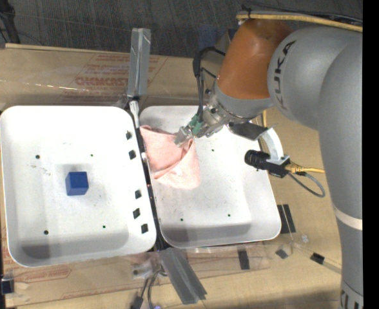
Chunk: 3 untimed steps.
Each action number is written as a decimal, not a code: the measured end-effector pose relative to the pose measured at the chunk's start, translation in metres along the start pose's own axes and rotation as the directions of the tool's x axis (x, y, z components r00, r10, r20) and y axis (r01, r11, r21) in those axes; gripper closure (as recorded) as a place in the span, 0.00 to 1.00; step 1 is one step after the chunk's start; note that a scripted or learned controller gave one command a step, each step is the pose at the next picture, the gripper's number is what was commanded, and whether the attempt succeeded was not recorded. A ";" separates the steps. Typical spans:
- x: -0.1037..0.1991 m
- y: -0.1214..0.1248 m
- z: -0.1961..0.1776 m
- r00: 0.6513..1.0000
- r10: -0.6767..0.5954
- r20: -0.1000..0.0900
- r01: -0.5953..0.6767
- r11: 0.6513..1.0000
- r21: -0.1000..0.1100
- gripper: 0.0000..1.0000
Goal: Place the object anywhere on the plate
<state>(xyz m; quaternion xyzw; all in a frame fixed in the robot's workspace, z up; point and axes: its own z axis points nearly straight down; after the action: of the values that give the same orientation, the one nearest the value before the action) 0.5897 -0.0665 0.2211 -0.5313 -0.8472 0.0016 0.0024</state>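
Nearest the camera, at the bottom of the frame, a grey metal bracket (180, 277) juts out below the seam where the two bins meet, with strips of dark tape on the wooden bench (305, 237) just to its right. Above that sit the two shallow white bins side by side. The left bin (22, 237) holds a small blue cube (77, 183), resting flat on the floor, left of centre and well apart from the walls. The right bin (254, 221) holds a pink cloth (173, 159), crumpled against the left wall in the upper half of the bin; its lower part lies on the floor while its upper right corner is drawn up toward the gripper (191, 131). The fingers appear closed on that raised corner of the cloth, though the pinch itself is small and partly hidden by the wrist, so this is likely rather than certain. Behind the gripper the arm's orange band (247, 56) and grey body (325, 89) fill the upper right. Farthest back, a grey upright post (138, 63) stands above the seam, with cardboard (73, 69) beneath the bins.
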 end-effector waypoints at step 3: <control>0.141 0.025 0.009 0.430 -0.903 0.001 0.903 0.430 0.001 1.00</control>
<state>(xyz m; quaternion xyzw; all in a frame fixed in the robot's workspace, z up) 0.5509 0.0717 0.2124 0.0028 -1.0000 0.0006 0.0024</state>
